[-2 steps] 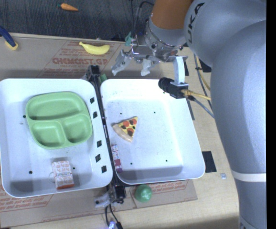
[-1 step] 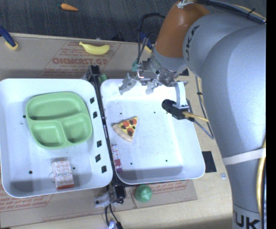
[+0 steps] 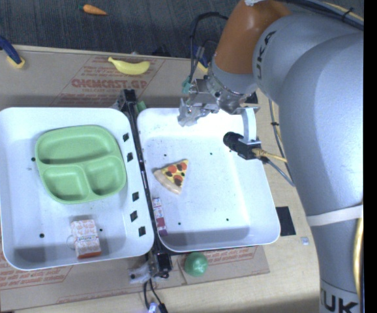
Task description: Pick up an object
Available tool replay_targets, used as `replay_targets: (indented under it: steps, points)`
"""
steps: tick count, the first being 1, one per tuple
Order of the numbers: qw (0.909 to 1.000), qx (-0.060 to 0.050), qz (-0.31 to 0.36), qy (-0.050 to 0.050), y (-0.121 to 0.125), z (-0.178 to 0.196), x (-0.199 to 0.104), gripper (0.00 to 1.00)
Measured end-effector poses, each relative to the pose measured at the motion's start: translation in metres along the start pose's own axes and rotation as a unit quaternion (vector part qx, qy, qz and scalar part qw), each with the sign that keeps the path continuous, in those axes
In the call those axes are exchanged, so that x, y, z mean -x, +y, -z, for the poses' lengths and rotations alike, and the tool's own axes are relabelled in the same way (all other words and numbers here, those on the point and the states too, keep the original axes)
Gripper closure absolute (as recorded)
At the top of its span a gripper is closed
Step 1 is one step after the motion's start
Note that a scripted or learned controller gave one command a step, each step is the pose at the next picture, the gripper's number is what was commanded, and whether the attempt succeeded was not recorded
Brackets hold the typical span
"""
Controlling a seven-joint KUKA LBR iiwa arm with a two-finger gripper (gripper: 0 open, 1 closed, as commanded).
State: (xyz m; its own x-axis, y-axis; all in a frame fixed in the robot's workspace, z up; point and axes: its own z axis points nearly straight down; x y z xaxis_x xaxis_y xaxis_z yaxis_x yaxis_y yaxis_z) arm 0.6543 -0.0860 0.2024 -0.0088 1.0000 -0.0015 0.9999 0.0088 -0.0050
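Glossy white bin (image 3: 254,194) holds triangular pizza slice (image 3: 173,175).

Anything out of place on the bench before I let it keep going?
Yes, three things lie outside the bins: a banana on the cardboard behind them, a green ball at the front edge, and an orange carrot-like piece on the dark floor beyond.

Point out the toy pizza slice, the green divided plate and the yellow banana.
Toy pizza slice (image 3: 172,174), camera view, topping centre.
Green divided plastic plate (image 3: 79,145), camera view, large compartment floor.
Yellow toy banana (image 3: 130,64), camera view, mid-curve.
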Motion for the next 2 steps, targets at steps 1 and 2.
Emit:
replay_targets:
  steps: [1,2]
  points:
    - [1.0000,0.000,0.000,0.000,0.000,0.000,0.000,0.00]
    - [1.0000,0.000,0.001,0.000,0.000,0.010,0.000,1.00]
